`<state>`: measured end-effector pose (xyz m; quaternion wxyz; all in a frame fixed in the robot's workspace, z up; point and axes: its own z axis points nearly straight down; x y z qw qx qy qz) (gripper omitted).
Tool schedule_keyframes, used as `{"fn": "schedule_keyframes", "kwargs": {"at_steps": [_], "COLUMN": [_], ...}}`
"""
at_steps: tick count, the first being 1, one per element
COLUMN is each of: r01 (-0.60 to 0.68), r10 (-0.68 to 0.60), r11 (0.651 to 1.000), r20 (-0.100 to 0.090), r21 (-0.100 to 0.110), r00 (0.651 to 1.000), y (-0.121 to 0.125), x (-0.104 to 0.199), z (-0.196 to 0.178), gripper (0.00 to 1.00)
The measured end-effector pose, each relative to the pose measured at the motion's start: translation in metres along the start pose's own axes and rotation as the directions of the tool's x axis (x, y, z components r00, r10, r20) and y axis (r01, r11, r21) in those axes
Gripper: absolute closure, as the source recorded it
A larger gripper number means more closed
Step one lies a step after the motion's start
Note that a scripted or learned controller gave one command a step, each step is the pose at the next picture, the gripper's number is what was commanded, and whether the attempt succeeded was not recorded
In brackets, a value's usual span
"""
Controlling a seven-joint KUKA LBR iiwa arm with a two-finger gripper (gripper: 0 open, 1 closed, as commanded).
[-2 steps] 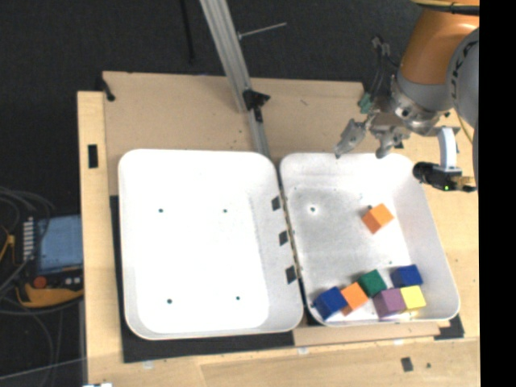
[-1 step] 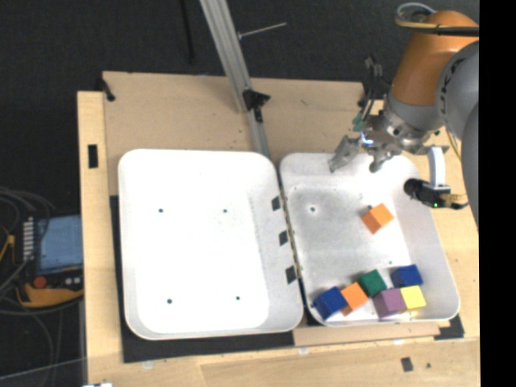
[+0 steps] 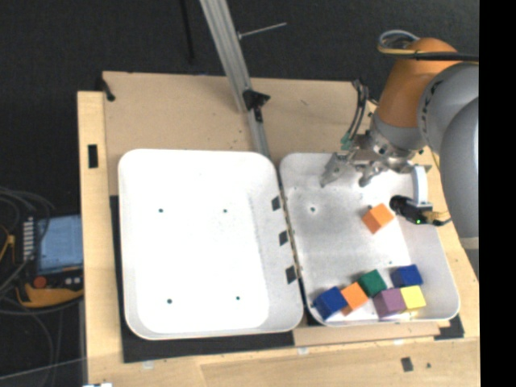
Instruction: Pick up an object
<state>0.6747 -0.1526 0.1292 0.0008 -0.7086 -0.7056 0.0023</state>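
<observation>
Grey arm [image 3: 455, 127], orange band, metal fingers [image 3: 332, 170]

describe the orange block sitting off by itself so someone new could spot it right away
Start at the right-hand shallow white bin, the one the grey arm reaches over. Near its upper right, just below the tool, a small orange cube sits tilted. Unlike the other orange cube, which is packed into the cluster of coloured blocks along the bin's bottom edge, this one stands alone.

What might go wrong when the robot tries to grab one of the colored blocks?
The gripper hovers at the far end of the right bin, away from every block, so a grab there would likely catch nothing. The lone orange block sits tilted and may slip. The cluster by the near wall, like the green block, is packed tight, leaving little room.
</observation>
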Motion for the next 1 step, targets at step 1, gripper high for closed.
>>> {"fn": "schedule_keyframes", "kwargs": {"at_steps": [1], "r01": [-0.001], "r10": [0.001], "r11": [1.0], "r20": [0.001], "r21": [-0.01], "r00": [1.0], "y": [0.0024], "x": [-0.0011], "z": [-0.0162], "gripper": [1.0]}}
